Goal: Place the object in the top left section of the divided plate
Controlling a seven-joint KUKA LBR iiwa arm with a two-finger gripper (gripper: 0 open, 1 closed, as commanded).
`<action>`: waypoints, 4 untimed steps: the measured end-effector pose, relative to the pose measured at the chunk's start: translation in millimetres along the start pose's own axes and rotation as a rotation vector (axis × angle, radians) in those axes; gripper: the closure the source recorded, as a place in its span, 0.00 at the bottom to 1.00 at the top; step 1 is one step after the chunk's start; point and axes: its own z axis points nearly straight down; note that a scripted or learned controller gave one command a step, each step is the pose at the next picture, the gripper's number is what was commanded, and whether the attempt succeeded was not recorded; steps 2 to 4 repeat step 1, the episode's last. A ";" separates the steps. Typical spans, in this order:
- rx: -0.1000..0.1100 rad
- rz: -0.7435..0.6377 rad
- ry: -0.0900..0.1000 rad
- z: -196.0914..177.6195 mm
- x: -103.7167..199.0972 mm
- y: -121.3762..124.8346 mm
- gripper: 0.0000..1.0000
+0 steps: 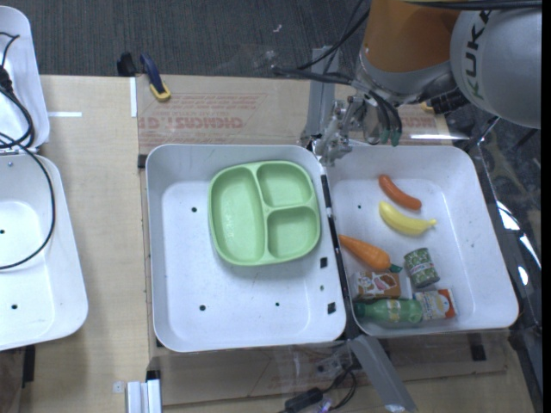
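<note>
My tool point(337, 138) hangs just above the top-right corner of the left bin point(172, 317), at the seam with the right bin point(495, 304); can't tell if it's open or closed, metal parts blur together there; nothing visibly in it; my grey arm point(504, 50) with the orange band point(422, 3) comes in from upper right of the left bin. Green divided plate point(232, 222) sits in the left bin's upper middle, one long section and two smaller ones, all bare. Candidate objects all lie right of the left bin, in the right bin: sausage point(400, 192) farthest up; banana point(406, 221) just below it; carrot point(365, 251) nearest the seam; green can point(421, 268); small carton point(377, 285); green bottle point(392, 311) and juice box point(437, 304) along the bottom wall. Counter point(95, 110) is light wood.
</note>
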 end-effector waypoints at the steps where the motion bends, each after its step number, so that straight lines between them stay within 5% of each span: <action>1: 0.001 -0.033 0.008 13.3 109.9 35.6 1.00; 4: 0.001 -0.033 0.008 13.3 109.9 35.6 1.00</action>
